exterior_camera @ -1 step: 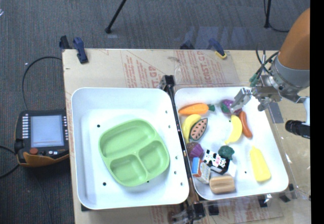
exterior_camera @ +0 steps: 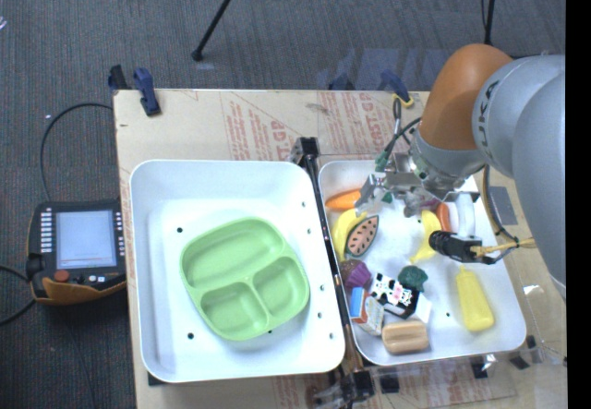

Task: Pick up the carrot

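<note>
From my console I see the desk (exterior_camera: 231, 121) carrying two white bins side by side. The left bin (exterior_camera: 157, 204) holds a green divided plate (exterior_camera: 244, 278). The right bin (exterior_camera: 503, 329) holds a crowd of toy food: a yellow bottle-like piece (exterior_camera: 474, 300), a watermelon slice (exterior_camera: 362, 235), a banana (exterior_camera: 343, 230), a tan block (exterior_camera: 405, 337), a purple piece (exterior_camera: 355, 272) and a dark green one (exterior_camera: 413, 277).

My arm (exterior_camera: 503, 116) reaches in from the right and hangs over the far end of the right bin. The hand (exterior_camera: 392, 184) sits low there, but I cannot tell how it is set.

The carrot (exterior_camera: 341, 199) lies at the bin's far left corner, just beside the hand on its left, resting on the bin floor. I judge the pick not yet made: the approach looks nearly done, while the closing and lifting are left.
</note>
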`<state>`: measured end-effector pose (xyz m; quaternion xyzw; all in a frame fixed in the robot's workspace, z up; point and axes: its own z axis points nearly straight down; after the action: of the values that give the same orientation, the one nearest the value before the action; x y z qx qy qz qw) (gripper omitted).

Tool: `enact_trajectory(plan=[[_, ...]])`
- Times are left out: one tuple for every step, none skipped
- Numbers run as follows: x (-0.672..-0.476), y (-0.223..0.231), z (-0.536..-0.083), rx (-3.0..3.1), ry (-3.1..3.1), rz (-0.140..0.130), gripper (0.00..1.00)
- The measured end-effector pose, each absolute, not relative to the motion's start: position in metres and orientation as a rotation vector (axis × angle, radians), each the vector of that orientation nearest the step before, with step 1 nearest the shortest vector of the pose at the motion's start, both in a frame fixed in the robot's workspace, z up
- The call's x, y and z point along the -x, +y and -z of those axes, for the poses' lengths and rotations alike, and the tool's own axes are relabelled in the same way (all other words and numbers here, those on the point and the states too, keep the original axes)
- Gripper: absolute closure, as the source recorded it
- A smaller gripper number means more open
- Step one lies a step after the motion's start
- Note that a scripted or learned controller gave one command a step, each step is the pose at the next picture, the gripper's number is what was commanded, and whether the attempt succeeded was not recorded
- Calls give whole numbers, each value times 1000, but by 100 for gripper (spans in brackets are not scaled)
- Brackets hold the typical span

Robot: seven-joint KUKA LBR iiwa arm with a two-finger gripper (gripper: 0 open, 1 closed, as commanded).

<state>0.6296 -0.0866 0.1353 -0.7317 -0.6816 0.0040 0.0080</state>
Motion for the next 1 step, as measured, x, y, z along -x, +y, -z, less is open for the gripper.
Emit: enact_trajectory(plan=[[-639, -86, -85, 2475, -1921, -7, 0]])
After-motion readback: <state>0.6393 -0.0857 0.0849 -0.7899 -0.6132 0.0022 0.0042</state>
